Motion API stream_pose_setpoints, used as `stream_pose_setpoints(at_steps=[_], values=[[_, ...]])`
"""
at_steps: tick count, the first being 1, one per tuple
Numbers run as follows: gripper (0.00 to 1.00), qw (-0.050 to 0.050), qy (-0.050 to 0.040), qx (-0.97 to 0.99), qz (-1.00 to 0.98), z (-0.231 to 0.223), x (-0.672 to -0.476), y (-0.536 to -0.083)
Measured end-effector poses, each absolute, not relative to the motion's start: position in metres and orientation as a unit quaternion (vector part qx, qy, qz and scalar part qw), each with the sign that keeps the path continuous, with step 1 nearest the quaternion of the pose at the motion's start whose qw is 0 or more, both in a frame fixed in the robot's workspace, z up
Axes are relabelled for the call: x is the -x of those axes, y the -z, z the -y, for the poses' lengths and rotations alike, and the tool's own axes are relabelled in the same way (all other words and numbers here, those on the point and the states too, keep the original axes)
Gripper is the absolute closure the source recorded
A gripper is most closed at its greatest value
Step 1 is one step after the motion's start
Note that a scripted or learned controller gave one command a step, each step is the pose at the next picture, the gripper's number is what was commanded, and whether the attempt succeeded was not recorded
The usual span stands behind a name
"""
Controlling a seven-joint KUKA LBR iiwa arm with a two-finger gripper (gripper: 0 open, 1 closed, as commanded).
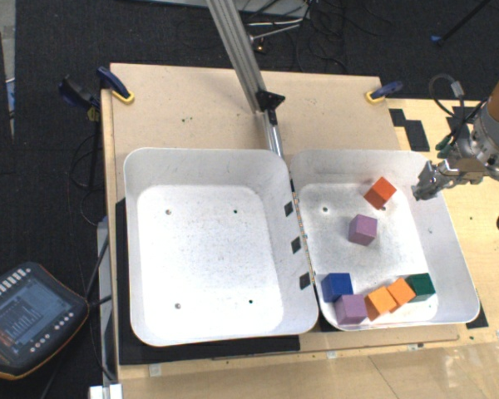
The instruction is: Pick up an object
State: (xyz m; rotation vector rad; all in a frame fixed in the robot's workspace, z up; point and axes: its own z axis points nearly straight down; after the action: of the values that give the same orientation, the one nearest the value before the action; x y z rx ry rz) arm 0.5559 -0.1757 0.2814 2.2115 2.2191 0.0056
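The right bin [445, 248] holds several small blocks. An orange cube [381, 193] lies near its far side, with a purple cube [363, 229] just in front of it. Along the near edge sit a blue cube [337, 286], a second purple cube [352, 307], a second orange cube [383, 298] and a green cube [419, 287]. My gripper [425, 183] hangs at the bin's right rim, a short way right of the far orange cube. Nothing shows between its tips.
The left bin [141, 181] lies beside the right one on the wooden bench. A metal pole [237, 44] slants down to the gap between the bins. Clamps [116, 86] sit at the bench's far corners. A teach pendant [25, 314] lies at the lower left.
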Motion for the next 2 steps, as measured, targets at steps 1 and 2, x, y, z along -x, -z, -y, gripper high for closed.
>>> stream_pose_setpoints(at_steps=[1,2], values=[[1.0,0.0,-0.0004,-0.704,-0.71,0.116,-0.57,-0.267],[1.0,-0.001,-0.0002,-0.704,-0.71,0.069,-0.574,-0.256]])
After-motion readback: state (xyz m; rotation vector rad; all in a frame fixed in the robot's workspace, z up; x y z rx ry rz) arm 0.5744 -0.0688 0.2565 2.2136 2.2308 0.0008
